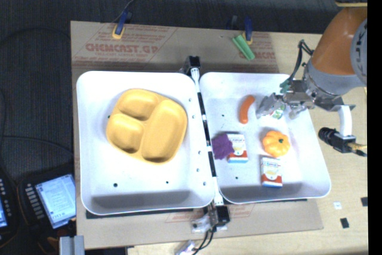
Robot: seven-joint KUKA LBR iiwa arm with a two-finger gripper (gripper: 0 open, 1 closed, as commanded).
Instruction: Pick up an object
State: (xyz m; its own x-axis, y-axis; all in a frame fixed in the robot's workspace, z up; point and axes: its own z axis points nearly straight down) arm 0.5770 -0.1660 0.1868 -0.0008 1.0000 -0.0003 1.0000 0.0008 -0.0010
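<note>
In the right bin (310, 185) lie an orange-red sausage (245, 109), a small orange pumpkin (276, 143), a purple bunch of grapes (222, 146), a small carton (237, 148) beside the grapes and a second carton (271, 171) below the pumpkin. My gripper (273, 108) hangs over the upper right part of this bin, just right of the sausage and above the pumpkin. Its fingers look spread, with nothing between them. The left bin (95, 188) holds a large yellow bread-like lump (148, 125).
A black divider (203, 122) runs between the bins. The cardboard base (179, 39) carries a green marker (243, 46) and blue clips at its far edge. A tablet (54, 200) lies at lower left. The arm (337, 57) comes in from the right.
</note>
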